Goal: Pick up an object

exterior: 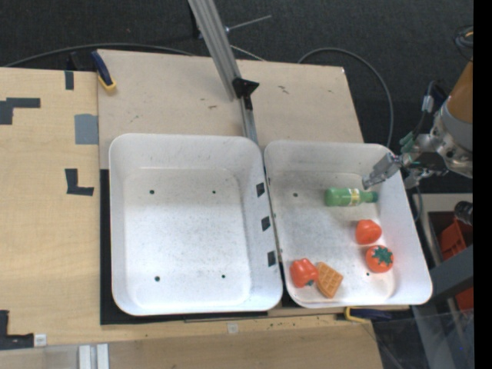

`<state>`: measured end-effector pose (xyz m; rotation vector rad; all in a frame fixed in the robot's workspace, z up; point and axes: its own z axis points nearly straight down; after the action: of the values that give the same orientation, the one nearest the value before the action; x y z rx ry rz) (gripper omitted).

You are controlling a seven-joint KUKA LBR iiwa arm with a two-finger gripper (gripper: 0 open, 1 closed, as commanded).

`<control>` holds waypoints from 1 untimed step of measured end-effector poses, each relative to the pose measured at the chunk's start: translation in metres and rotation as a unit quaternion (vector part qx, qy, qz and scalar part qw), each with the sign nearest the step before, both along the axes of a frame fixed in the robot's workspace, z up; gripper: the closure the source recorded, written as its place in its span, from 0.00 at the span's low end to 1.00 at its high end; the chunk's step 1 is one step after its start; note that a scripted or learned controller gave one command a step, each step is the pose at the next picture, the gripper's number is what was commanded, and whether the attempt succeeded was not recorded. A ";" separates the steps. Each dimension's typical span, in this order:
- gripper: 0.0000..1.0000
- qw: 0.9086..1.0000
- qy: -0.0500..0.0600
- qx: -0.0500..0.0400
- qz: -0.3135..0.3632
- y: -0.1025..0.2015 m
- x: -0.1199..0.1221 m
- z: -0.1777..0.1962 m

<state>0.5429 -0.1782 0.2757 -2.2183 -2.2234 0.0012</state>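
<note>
The right bin (pixel 307 160) holds several toy foods. A green bottle (pixel 350 197) lies on its side near the bin's far right. Below it sit a red-orange fruit (pixel 368 231) and a tomato with a green top (pixel 378 258). A red pepper (pixel 303 271) and a tan waffle (pixel 329 280) rest at the near edge. My gripper (pixel 396 175) hovers at the bin's right rim, just above and right of the bottle. It is open, with one grey finger (pixel 378 172) pointing down at the bottle's cap end and nothing between the fingers.
The left bin (pixel 184 148) stands beside the right one, their rims touching. A slanted metal pole (pixel 219 41) rises behind the bins. A blue and yellow clamp (pixel 104 71) lies at the bench's far left corner. Cables run along the back.
</note>
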 end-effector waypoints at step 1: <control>0.00 1.000 0.000 0.000 0.000 0.000 0.000 0.000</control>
<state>0.5429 -0.1783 0.2758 -2.2187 -2.2229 0.0009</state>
